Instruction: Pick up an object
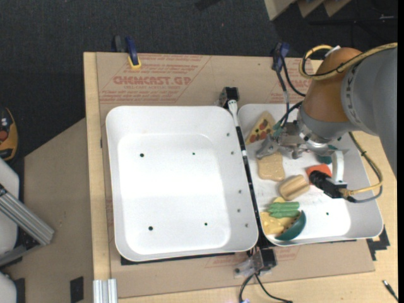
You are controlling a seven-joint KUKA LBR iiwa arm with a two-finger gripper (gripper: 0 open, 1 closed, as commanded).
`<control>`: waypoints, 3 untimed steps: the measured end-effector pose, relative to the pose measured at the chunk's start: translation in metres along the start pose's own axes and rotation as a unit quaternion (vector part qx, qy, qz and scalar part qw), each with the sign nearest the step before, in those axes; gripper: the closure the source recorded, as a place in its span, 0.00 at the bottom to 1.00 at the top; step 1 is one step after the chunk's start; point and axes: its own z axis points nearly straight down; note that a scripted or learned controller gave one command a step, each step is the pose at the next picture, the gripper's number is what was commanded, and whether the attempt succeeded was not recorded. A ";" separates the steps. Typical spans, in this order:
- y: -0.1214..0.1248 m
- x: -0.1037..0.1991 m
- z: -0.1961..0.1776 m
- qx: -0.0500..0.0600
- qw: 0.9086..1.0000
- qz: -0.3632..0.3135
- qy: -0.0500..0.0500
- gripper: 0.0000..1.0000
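Two white bins sit side by side on the bench: one on the left (173, 182) and one on the right (363, 216). The right bin holds six small toy food pieces: one pizza slice (260, 130) at about 11 o'clock within that bin, one pale bread slice (272, 168), one tan bread roll (293, 186), one orange piece (320, 170), one green-and-yellow piece (282, 209), and one teal bowl (294, 227) at about 7 o'clock. Two blue clamps (132, 50) grip the board's far edge.

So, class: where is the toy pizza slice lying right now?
The pizza slice lies in the right bin, at its far left corner, just left of the gripper and above the tan bread slice.
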 end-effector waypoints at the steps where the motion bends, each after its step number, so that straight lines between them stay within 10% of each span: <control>1: 0.046 -0.004 0.001 0.000 1.000 -0.002 -0.001 0.00; 2: -0.034 -0.081 0.000 0.001 1.000 0.003 -0.001 0.00; 3: 0.040 -0.065 0.003 0.002 1.000 -0.002 0.001 0.00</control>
